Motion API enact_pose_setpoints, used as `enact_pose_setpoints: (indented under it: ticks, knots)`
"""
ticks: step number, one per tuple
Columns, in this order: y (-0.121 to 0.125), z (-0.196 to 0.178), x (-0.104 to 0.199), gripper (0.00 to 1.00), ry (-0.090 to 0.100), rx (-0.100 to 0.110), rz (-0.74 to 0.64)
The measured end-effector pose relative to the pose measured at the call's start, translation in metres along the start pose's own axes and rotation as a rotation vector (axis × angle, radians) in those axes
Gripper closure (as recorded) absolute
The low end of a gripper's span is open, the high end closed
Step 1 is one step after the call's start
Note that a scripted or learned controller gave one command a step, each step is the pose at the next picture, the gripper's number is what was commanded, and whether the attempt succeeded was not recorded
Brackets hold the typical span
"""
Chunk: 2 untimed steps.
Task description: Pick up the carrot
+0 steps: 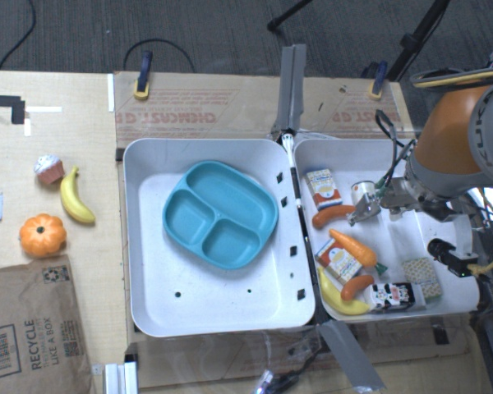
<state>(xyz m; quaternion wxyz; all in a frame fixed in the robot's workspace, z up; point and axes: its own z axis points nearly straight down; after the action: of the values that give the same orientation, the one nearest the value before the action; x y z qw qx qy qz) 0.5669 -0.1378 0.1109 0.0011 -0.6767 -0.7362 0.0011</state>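
Observation:
The carrot point(352, 247) is orange with a small green end and lies slantwise in the middle of the right bin point(394, 150). It rests partly on a small orange-and-white carton point(337, 261). My gripper point(365, 213) hangs over the right bin, a little above and to the right of the carrot's upper end, close to a red sausage point(334, 216). Nothing shows in its grasp. The grey arm with its orange band point(448, 134) reaches in from the right.
The right bin also holds a second carton point(322, 187), a white cup point(361, 191), a second sausage point(357, 286), a banana point(342, 300), a black-and-white box point(392, 295) and a tan sponge point(421, 276). A blue divided plate point(220, 214) lies in the left bin point(148, 302).

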Motion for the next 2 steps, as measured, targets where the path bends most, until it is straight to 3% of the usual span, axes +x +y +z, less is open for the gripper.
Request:
enact_pose_setpoints:
  ticks: [1, 2]
  knots:
    - [-0.0398, 0.0203, 0.0210, 0.00, -0.001, -0.004, -0.141]
    - [-0.0403, 0.0146, 0.0198, 1.00, 0.000, 0.001, -0.137]
